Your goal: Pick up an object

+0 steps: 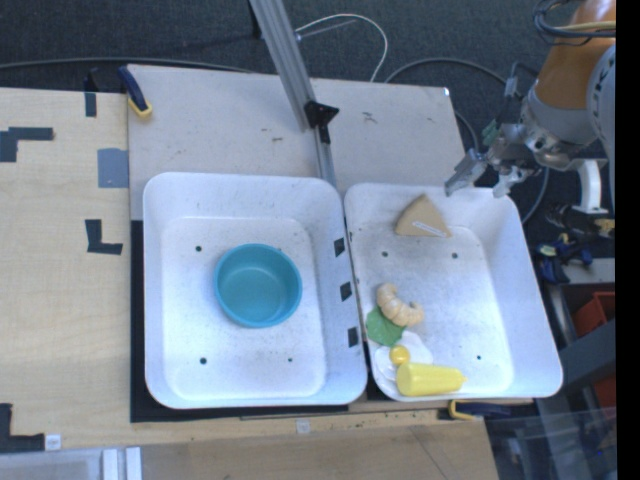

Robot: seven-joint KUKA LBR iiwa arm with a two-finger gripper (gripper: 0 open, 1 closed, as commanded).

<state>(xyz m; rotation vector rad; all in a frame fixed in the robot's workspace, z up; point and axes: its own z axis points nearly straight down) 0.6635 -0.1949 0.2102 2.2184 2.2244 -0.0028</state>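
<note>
Bins sit side by side on the surface, and the left bin (170, 368) carries a blue bowl (259, 285) near its middle, upright with its mouth facing up. In the right bin (520, 298) a tan wedge (422, 218) lies close to the far edge, its narrow tip aimed toward the far edge and its broad pale side turned toward the near edge, so its long axis runs roughly along that broad side, left to right with a slight slant. Nearer the left wall lies a curled pastry-like piece (400, 306) touching a green leaf shape (381, 327), and at the near edge a yellow bottle-like item (428, 377) lies on its side, long axis left to right, cap end toward the left wall. The pincer (478, 175) hangs above the far right corner of the right bin, apart from every object and holding nothing; I cannot tell whether it is spread or closed. The wedge looks the nearest candidate: I would judge it best to centre over it, turn the wrist so the grip closes across the short width, and descend straight.
</note>
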